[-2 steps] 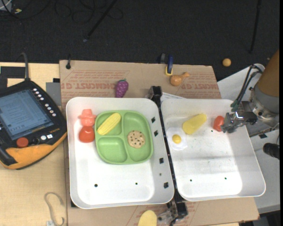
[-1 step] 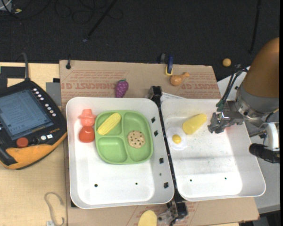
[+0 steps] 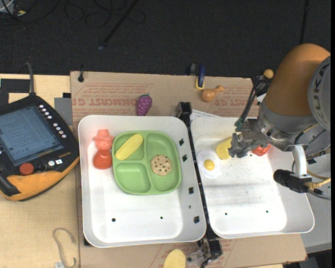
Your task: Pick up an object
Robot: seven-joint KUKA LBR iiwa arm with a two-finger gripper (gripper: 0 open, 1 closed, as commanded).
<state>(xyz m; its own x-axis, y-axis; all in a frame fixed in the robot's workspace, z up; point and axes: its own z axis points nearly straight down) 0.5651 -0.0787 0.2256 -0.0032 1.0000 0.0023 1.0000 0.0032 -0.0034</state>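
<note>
At right of centre, the gripper is positioned beside the yellow object; finger state cannot be determined. Centring over it before closing is advised.

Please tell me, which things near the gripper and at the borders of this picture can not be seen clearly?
- Gripper: dark and small in the camera view; open or shut cannot be told.
- Yellow object: partly covered by the gripper.
- Red object: mostly hidden under the arm.
- Yellow item: cut off by the bottom edge.
- Pendant screen: text too small to read.
</note>
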